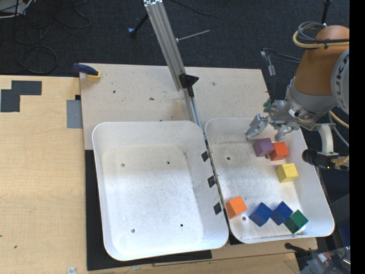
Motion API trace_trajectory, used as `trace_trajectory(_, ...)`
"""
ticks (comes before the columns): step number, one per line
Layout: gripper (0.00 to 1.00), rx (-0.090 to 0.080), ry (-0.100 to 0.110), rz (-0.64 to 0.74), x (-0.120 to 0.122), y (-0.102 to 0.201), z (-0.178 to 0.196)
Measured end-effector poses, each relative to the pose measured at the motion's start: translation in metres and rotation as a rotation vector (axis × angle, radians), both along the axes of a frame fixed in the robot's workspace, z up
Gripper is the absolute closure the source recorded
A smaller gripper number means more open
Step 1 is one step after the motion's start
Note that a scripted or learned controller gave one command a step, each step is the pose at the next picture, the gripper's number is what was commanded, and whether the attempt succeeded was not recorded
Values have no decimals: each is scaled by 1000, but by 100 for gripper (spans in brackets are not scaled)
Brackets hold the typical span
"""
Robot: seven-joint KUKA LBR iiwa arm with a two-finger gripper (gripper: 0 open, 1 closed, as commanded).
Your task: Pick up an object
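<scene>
The jaws (267, 127) hang over the far part of the right bin (319, 210), spread apart with nothing between them; one metal finger (254, 129) slants toward the bin's far-left corner and the other sits closer to the wrist. Exactly how high they are above the bin floor cannot be judged from this slanted view. Just beside them, on the near side, lies a purple cube (263, 146), touching a red-orange cube (279, 150) to its right; neither is between the fingers.

Further toward the near rim of the right bin is a yellow cube (287, 172), standing alone. Along the near rim sit an orange cube (235, 206) close to the divider side, then two blue cubes (271, 213) pressed together, and a green cube (296, 220) touching the second blue one; whether the green block's near face is white or just glare is hard to tell.

The arm (319, 67) comes in above the right bin's far-right corner, its upper part cut off by the frame edge, cables looping over it. The left bin (114, 233) lies alongside the right bin on the pale counter (137, 90). A slanted aluminium post (168, 39) rises from the counter behind the two bins' shared edge.
</scene>
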State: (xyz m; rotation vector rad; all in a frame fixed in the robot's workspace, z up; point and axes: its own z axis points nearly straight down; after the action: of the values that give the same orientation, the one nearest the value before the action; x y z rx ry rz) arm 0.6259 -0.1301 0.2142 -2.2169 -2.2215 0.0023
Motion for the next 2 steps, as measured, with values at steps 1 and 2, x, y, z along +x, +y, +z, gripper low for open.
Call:
trace_trajectory(1, 0, 0, 0, 0, 0, 0, 0)
trace_trajectory(2, 0, 1, 6, -1, -4, 10, -55)
